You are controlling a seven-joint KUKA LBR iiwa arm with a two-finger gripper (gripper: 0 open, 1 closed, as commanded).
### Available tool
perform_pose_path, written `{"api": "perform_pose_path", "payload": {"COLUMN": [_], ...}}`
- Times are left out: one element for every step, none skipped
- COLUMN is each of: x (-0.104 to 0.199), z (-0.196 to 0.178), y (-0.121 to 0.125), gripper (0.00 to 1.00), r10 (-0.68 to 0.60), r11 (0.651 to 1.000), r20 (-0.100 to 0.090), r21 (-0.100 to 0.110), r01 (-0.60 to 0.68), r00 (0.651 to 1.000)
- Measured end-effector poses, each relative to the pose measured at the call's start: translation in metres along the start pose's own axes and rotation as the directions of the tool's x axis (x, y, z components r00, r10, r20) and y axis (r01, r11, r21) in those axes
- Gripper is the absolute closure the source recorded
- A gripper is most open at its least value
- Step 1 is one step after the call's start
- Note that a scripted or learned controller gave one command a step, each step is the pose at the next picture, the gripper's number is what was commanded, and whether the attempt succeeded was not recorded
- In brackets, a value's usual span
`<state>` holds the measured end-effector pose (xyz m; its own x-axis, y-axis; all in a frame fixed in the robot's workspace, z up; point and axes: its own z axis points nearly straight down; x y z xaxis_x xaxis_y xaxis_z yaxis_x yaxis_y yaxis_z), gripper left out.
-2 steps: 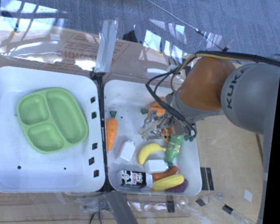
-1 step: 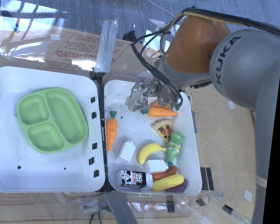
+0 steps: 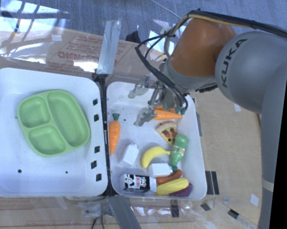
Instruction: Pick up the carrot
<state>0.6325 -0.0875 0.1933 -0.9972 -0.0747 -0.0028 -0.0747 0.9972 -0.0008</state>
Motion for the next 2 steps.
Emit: {"api": "perform_pose_path", "payload": {"x": [0.032, 0.052], "z": [0.104, 0.102], "y": [-0.018, -0.011], "gripper": [0.00, 0.00], "r10": [0.102, 0.375], "r11": [0.995, 0.927], "r20": [-0.007, -0.006], "r21": [-0.001, 0.001], "r01": [-0.102, -0.375], "r00": [0.995, 0.927]}}
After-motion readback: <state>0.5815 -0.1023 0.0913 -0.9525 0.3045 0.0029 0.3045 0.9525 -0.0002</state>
